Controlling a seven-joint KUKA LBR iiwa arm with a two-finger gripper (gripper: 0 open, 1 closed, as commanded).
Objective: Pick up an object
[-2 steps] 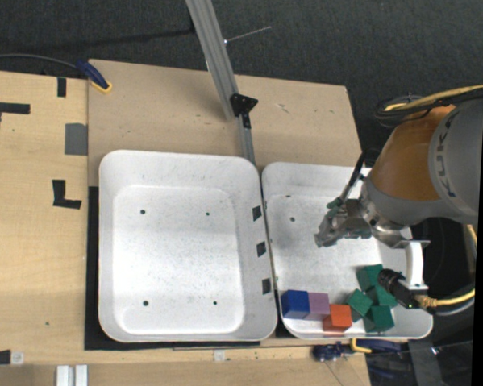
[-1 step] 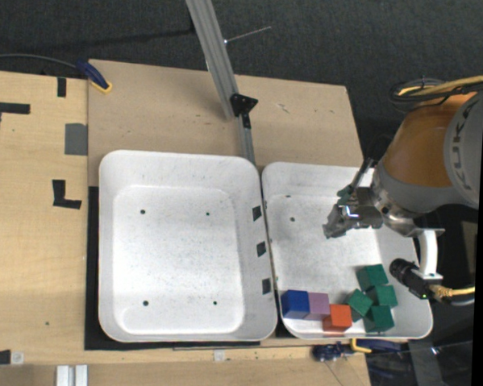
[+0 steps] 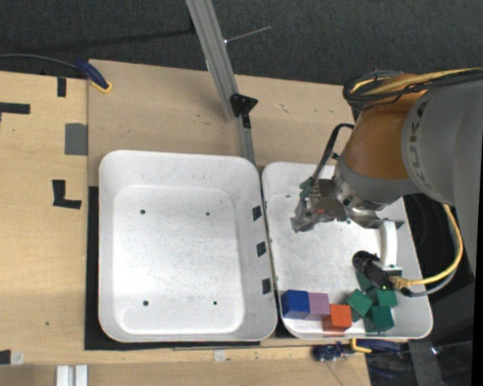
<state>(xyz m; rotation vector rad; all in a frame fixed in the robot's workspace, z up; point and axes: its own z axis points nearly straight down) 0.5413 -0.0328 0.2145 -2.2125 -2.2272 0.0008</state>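
Five blocks (image 3: 339,309) crowded the right bin's (image 3: 286,243) near edge; gripper (image 3: 305,219) hovered mid-bin, opening indeterminable. Risk: fingers jam between touching blocks.

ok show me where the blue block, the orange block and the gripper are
blue block (image 3: 295,302): camera view, on its top face, near the right bin's front edge.
orange block (image 3: 339,316): camera view, on its top face, right of the purple one.
gripper (image 3: 302,220): camera view, at its tip over the right bin.

You're looking at a robotics lab: a wooden bench (image 3: 29,242) with tape marks, two white bins (image 3: 113,173), an aluminium mast (image 3: 217,50).
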